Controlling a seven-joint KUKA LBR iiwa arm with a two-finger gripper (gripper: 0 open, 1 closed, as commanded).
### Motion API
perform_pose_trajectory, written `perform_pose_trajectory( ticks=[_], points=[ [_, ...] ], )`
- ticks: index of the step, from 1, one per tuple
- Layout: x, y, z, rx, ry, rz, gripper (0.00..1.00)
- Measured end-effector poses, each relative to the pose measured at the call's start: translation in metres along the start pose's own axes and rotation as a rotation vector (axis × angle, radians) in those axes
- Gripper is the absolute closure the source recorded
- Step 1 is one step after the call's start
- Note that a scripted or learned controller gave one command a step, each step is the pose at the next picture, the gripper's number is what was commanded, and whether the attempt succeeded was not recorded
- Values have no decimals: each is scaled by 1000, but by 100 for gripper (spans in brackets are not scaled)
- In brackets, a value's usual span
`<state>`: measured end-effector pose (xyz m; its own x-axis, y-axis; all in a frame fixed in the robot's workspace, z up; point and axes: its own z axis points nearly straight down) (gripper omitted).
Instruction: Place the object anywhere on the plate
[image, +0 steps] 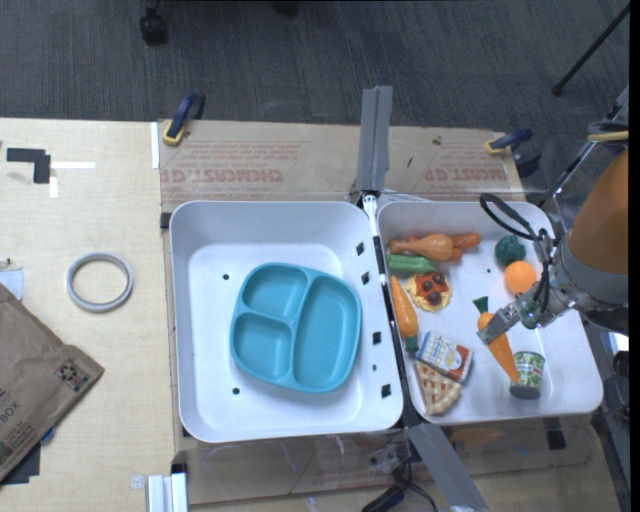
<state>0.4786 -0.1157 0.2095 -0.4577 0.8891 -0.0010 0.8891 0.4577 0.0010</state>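
End effector low over toy carrot at right bin's 4 o'clock — grip state unclear; blue divided plate waits at 9 o'clock — unloaded, likely pre-grasp.

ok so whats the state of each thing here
blue plate: flat in the left bin, nothing on it
gripper: low in the right bin, by the carrot
carrot: lying flat
can: upright
orange ball: resting loose
tape ring: flat on the bench
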Motion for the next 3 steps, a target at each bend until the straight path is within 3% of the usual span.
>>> perform_pose_trajectory(
  ticks=[1, 3],
  points=[
    [56, 29, -11, 1, 0, -35, 100],
    [161, 81, 20, 7, 2, -34, 100]
  ],
)
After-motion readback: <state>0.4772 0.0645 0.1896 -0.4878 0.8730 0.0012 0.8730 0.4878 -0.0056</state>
